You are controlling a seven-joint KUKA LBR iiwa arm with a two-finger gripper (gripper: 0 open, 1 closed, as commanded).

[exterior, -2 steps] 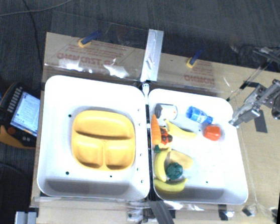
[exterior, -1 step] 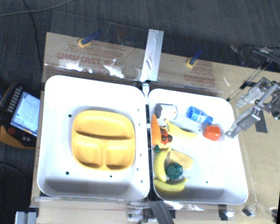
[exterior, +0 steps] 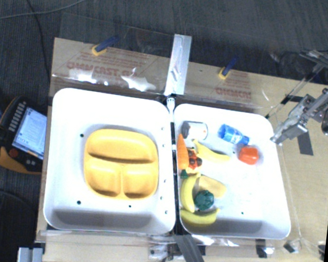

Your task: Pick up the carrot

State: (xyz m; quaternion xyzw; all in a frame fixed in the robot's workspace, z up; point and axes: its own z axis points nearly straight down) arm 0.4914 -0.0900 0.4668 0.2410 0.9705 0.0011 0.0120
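The table [exterior: 316, 193] fills the middle of the frame and carries two shallow white bins side by side. The left bin [exterior: 65, 163] holds a yellow divided tray [exterior: 122, 162] at its centre. The right bin [exterior: 262, 199] holds a cluster of smaller things, mostly toward its left half. A banana [exterior: 192, 211] curves along the lower left of that bin, with a dark green round thing [exterior: 205, 199] lying on it and a yellow piece [exterior: 213, 186] just above. Another yellow piece [exterior: 213, 154] lies nearer the middle. The carrot [exterior: 181, 153] lies along the left wall of the right bin, orange and pointing up the frame, with a small red and dark thing [exterior: 193, 159] touching its right side. Toward the top sit a grey and white can [exterior: 194, 130], a blue crumpled wrapper [exterior: 233, 135] and a red tomato [exterior: 248, 154]. The claw [exterior: 285, 133] hangs at the upper right, outside the right bin's corner, well apart from the carrot; how far it is open cannot be told, and nothing shows between its fingers.
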